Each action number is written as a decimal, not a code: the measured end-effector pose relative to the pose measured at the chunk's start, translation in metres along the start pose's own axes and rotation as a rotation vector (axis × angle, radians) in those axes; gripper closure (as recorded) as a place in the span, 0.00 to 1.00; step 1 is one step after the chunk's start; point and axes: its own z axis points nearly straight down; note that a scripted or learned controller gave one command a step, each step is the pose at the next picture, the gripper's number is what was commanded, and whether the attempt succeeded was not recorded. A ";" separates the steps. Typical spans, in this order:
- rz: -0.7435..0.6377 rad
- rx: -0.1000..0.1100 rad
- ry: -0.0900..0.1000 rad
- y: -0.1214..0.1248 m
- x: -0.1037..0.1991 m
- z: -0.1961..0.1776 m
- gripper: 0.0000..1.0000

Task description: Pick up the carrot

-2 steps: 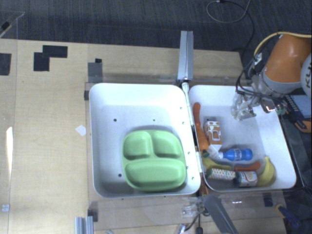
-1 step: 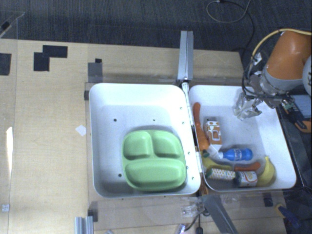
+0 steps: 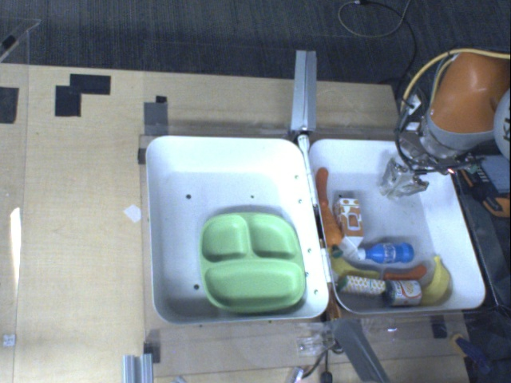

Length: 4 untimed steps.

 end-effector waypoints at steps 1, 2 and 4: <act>0.004 0.009 -0.010 -0.002 -0.003 -0.015 1.00; -0.377 0.005 -0.002 -0.012 0.008 -0.002 1.00; -1.140 -0.003 -0.003 -0.001 -0.004 0.000 1.00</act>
